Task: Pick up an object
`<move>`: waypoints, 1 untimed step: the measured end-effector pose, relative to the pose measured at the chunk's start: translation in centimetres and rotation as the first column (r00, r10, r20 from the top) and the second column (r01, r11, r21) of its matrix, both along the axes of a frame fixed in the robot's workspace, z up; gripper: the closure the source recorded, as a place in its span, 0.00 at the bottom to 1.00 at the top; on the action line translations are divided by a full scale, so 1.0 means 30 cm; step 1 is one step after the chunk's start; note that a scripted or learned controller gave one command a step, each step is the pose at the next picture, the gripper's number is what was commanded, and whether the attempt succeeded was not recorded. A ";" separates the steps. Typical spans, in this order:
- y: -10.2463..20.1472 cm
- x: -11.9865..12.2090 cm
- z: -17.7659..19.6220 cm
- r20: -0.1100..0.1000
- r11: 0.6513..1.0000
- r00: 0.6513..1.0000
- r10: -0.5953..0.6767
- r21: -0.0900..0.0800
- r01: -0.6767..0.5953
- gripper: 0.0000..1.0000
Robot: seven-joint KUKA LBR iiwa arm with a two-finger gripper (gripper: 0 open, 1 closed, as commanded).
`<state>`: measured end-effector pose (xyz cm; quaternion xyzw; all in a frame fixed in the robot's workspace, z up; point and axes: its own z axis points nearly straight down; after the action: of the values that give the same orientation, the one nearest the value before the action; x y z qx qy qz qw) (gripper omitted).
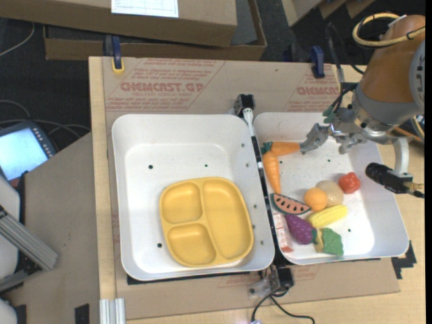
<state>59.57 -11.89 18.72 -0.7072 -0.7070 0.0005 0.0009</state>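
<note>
My gripper point(329, 142) hangs over the back of the right bin point(378, 245), open, with nothing between its fingers. Just left of it lies a small carrot point(284, 148), and a longer carrot point(271, 172) lies along the bin's left wall. Nearer the front are a watermelon slice point(292, 204), an orange point(315, 198), a pale egg-like ball point(331, 191), a red tomato point(349, 182), a yellow corn cob point(328, 215), a purple eggplant point(300, 229) and a green broccoli point(331, 241).
The left bin point(135, 181) holds a yellow divided plate point(204, 220). A black clamp point(244, 104) sits where the two bins meet at the back. A black part of the arm point(386, 175) overhangs the right bin's right side. Cardboard lies under both bins.
</note>
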 end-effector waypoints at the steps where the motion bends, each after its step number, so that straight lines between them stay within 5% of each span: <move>1: -0.087 -0.154 -0.340 0.015 1.000 1.000 -0.003 -0.008 0.003 0.00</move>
<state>54.96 -14.51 8.50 -0.7081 -0.7061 -0.0019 -0.0069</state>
